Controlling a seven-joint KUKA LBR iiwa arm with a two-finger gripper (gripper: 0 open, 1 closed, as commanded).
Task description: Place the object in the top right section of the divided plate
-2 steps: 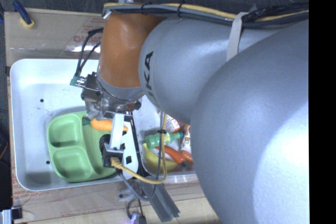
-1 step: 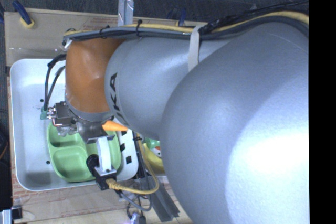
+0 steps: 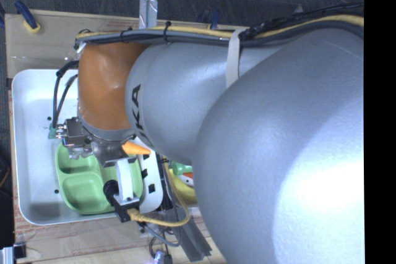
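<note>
Camera view: the arm point(image 3: 260, 133) covers most of the bench point(image 3: 49, 28). The hand point(image 3: 83, 144) sits low over the green divided plate point(image 3: 60, 173) in the white bin point(image 3: 31, 133). You can't tell whether the hand is clenched or released; the wrist hides it. An orange piece point(image 3: 136, 148) shows just beside the hand, on the arm's side, at the plate's edge. Can't tell if it's grasped or lying there. A yellow and green item point(image 3: 181, 178) lies further out from the hand, past the orange piece.

Divided plate point(image 3: 80, 191) in the left bin point(image 3: 31, 133), toward its 5 o'clock corner; arm point(image 3: 278, 133) overhanging from 3 o'clock.
</note>
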